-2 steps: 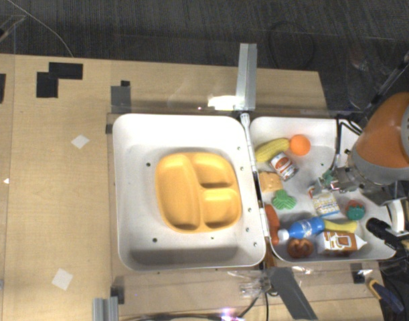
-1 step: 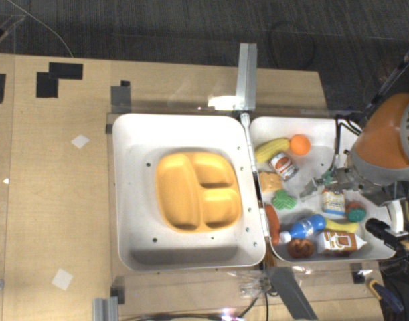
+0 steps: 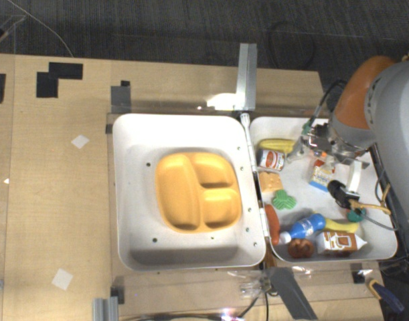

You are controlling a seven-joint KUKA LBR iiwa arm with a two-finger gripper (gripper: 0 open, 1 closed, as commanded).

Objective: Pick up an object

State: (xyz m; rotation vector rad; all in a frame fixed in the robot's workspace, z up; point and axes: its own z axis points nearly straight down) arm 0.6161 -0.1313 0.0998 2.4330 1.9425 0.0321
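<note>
My gripper [image 3: 320,158] hangs over the upper middle of the right bin [image 3: 385,246], right above a small white, orange and blue box [image 3: 321,177]. A yellow banana [image 3: 276,144] and a red and white can [image 3: 272,160] lie to its left. Below them are an orange cracker [image 3: 272,180], a green toy [image 3: 282,200], a red sausage [image 3: 272,223], a blue bottle [image 3: 306,226], a brown donut [image 3: 300,247] and a brown carton [image 3: 341,243] with a yellow piece [image 3: 343,227] above it.
The left bin [image 3: 134,179] holds a yellow divided tray [image 3: 197,191]. A metal post [image 3: 247,79] stands behind the wall between the two bins. The grey arm with its orange band [image 3: 357,99] covers the right bin's far right corner.
</note>
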